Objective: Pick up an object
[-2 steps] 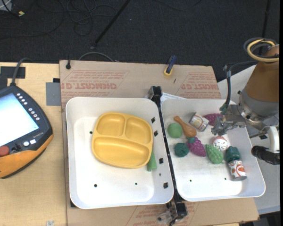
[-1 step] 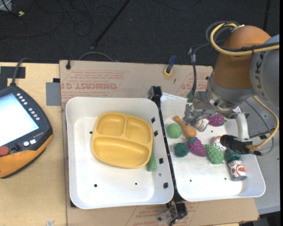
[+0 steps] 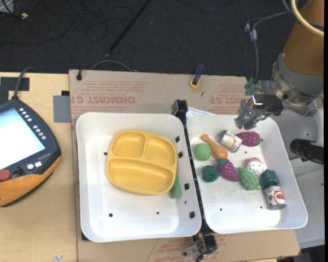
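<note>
My gripper (image 3: pixel 250 119) hangs over the back edge of the right bin (image 3: pixel 295 212). I cannot tell if it is open or closed, and I see nothing in it. The toys sit in a bunch in that bin. The purple grapes (image 3: pixel 250 139) lie just below the gripper, next to a small can (image 3: pixel 230 141). I think the grapes are the easiest pick. I should go straight down and keep off the can.

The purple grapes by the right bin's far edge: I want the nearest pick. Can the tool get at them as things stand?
Probably yes. The tool hovers just beyond the purple grapes, whose top is uncovered; only a small can lies close beside them.
</note>
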You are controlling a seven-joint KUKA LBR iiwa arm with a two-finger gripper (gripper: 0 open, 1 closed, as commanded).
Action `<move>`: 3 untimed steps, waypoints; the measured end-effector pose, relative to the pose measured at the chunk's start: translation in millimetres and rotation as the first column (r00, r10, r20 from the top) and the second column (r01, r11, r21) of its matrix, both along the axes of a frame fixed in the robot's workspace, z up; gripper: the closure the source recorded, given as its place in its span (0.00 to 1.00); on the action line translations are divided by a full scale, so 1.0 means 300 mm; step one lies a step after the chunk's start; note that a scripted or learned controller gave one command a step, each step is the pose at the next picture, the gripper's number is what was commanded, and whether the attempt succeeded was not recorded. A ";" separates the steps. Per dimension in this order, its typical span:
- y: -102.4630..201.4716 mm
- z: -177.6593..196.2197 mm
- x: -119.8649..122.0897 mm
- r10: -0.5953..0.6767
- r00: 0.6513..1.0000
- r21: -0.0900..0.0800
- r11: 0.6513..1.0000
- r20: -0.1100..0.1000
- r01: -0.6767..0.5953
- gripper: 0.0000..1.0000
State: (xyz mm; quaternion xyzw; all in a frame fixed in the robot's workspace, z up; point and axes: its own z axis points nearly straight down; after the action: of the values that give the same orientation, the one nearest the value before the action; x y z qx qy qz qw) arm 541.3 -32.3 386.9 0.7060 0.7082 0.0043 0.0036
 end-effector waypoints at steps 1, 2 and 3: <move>0.243 0.041 -0.099 0.000 1.000 -0.002 1.000 -0.015 0.000 1.00; 0.496 0.108 -0.222 0.005 1.000 0.000 1.000 -0.013 -0.005 1.00; 0.490 0.136 -0.219 0.005 1.000 -0.003 1.000 -0.017 -0.005 1.00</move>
State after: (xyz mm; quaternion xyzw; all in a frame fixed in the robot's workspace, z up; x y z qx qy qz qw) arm 475.7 114.6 427.6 0.7042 0.7100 -0.0030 -0.0013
